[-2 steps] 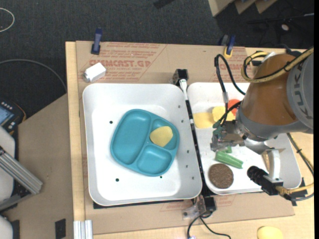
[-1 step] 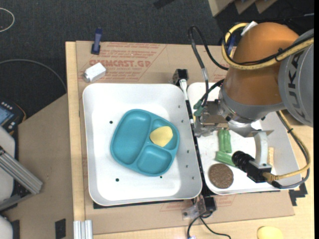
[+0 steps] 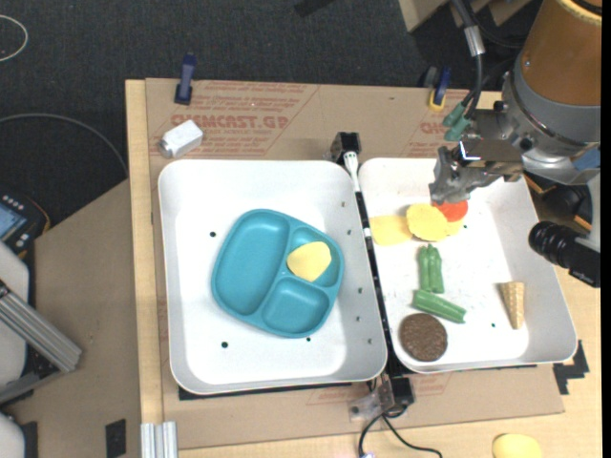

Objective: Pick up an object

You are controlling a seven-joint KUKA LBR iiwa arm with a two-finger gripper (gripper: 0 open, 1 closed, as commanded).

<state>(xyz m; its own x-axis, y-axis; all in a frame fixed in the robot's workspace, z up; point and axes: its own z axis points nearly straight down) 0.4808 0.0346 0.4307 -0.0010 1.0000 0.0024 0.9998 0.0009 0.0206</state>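
While the grey arm with its orange band reaches in from the right, its two-finger gripper [image 3: 451, 197] hangs low over the far part of the right white bin [image 3: 549, 337], its tip touching or just above a small red-orange piece [image 3: 456, 211]. Whether the claw is clenched or released I cannot tell from where I stand.

Just beside that red piece, toward the near edge, lies a round yellow disc [image 3: 427, 222], and a flat pale-yellow piece [image 3: 387, 230] sits next to it against the bin's left wall. Nearer the middle of this bin a green pod-shaped toy [image 3: 431, 269] lies lengthwise, with a second green pod [image 3: 438, 305] angled just below it. A brown round patty [image 3: 422, 337] rests at the near left corner, and a tan waffle cone [image 3: 514, 303] lies near the right edge.

Across in the left white bin [image 3: 191, 342], a blue divided plastic plate [image 3: 253, 270] sits near the centre, holding a pale yellow lump [image 3: 309, 260] in its right compartment.
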